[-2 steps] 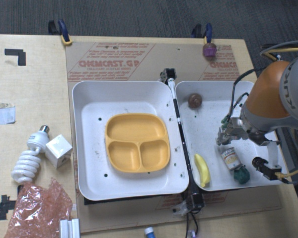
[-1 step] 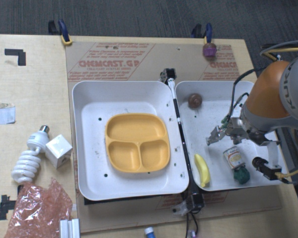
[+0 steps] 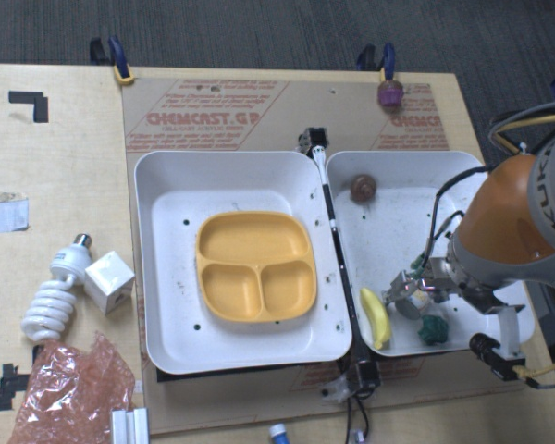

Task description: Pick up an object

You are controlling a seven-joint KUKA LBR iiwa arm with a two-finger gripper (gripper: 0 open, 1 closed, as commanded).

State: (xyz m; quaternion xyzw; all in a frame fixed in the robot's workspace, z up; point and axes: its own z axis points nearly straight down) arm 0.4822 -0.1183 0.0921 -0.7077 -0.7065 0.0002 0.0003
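In the right bin (image 3: 402, 211) a yellow banana (image 3: 376, 317) lies near the front left corner. A dark green lumpy object (image 3: 434, 330) rests at the front, and a brown round object (image 3: 363, 188) sits at the back left. My gripper (image 3: 409, 291) hangs low over the front of this bin, just right of the banana and above-left of the green object. Its metal parts are cluttered together and nothing clearly shows between them.
The left bin (image 3: 166, 276) holds a yellow three-compartment tray (image 3: 256, 265). A spiral light bulb (image 3: 55, 294), a white box (image 3: 109, 281) and a crinkled plastic bag (image 3: 69, 391) lie on the bench at left. A purple object (image 3: 390, 92) sits behind the bins.
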